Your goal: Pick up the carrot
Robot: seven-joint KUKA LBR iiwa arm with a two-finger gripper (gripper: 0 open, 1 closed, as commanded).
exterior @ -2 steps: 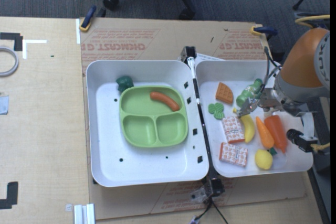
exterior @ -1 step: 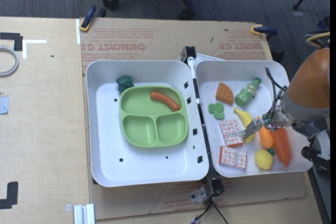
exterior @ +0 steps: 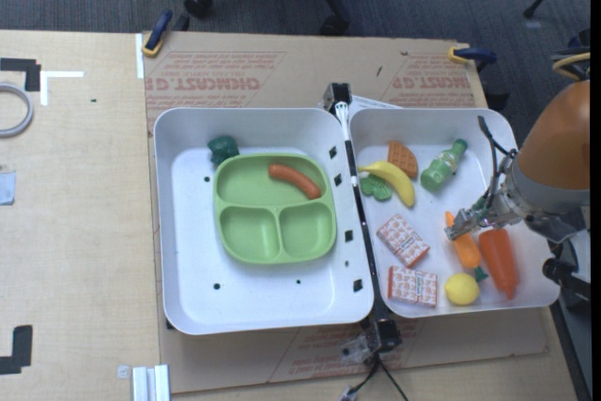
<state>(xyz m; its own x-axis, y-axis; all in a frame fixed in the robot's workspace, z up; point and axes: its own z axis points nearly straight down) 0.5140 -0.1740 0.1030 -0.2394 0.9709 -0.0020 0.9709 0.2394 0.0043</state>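
While the gripper [exterior: 472, 221] is hanging low over the right bin [exterior: 427, 122], its fingers are too small and too tangled with the toys under them for me to tell how far apart they are standing, and nothing is showing clearly between them. It is sitting right at the small carrot [exterior: 466, 248] lying on the bin floor, with a larger carrot [exterior: 500, 260] lying just beside that, toward the bin's right wall. A lemon [exterior: 461, 289] is resting near their lower ends. Judging by this, the reach is looking about finished, while the grasp and the lift are both remaining to be done. Further left, a green plate [exterior: 235, 235] is holding a sausage [exterior: 295, 179].
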